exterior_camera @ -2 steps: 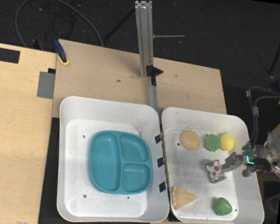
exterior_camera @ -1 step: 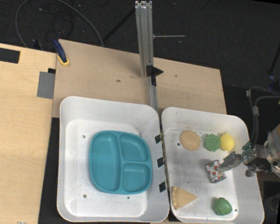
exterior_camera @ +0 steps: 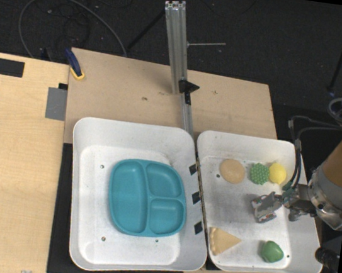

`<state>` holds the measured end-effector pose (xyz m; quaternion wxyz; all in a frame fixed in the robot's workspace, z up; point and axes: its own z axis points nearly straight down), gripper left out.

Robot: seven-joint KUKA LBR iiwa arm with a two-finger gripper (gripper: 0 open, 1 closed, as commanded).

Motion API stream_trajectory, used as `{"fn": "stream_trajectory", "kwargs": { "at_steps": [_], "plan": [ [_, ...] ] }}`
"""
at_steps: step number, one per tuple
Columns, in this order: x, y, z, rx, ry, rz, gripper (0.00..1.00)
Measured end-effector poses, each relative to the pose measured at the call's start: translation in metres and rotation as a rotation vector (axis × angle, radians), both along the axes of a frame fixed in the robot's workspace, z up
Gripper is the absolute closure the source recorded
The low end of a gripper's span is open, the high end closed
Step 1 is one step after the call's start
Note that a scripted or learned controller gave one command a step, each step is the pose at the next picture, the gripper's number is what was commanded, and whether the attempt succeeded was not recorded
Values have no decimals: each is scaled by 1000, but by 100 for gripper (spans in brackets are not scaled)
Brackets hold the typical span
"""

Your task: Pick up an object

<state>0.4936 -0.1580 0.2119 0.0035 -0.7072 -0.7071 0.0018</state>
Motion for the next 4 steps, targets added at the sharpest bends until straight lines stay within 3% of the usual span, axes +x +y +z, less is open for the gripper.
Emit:
{"fn": "stream_trajectory", "kwargs": {
  "at_steps": [2, 3, 4],
  "plan": [
    [4, -2, -119, -1, -7, -2, 0],
    [6, -1, -105, 5, -9, -4, 100],
    [0, -10, -51, -3, -7, -4, 100]
  ]
}}
